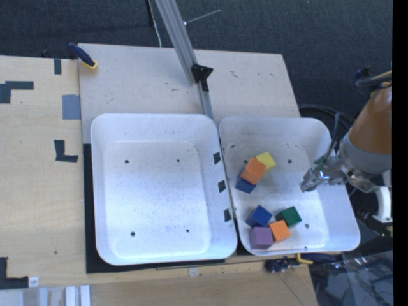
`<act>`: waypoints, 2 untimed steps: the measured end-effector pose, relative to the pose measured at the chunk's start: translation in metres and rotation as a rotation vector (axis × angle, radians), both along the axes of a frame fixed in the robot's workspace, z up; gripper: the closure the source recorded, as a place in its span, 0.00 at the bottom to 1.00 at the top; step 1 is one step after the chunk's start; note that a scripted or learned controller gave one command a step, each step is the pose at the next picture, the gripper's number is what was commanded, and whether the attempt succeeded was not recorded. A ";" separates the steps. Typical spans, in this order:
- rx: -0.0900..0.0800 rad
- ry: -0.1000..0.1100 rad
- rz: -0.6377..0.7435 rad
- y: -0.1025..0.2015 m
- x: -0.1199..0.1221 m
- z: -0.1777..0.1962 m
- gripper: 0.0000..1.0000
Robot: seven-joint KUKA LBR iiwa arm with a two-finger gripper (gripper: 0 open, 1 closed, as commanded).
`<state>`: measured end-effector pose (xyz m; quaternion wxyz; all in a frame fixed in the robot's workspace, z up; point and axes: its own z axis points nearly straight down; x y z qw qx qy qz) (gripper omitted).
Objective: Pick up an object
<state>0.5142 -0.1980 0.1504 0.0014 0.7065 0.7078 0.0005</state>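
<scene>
White bins: two shallow bins sit side by side on the tabletop point(159, 75); the left bin point(102, 171) and the right bin point(319, 132) touch along their inner rims.
Upper cluster: near the middle of the right bin, an orange block point(254, 169) sits against a yellow block point(266, 160), with a dark blue block point(245, 185) just below the orange one.
Lower cluster: toward the near rim of the right bin, a blue block point(259, 216), a purple block point(261, 237), a second small orange block point(279, 230) and a green block point(291, 216) lie close together.
Arm: grey wrist with an orange band enters from the right, over the right bin's right side.
Gripper: the gripper point(310, 182) hangs low over the right part of the right bin, apart from both clusters; nothing shows between its tips, and whether they are parted or closed cannot be told.
Background: a metal rail point(178, 34) slants across the tabletop from the top.
</scene>
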 end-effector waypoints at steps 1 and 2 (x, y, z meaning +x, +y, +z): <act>-0.001 -0.003 0.000 -0.004 0.007 0.060 1.00; 0.001 0.003 -0.001 -0.004 0.007 0.062 1.00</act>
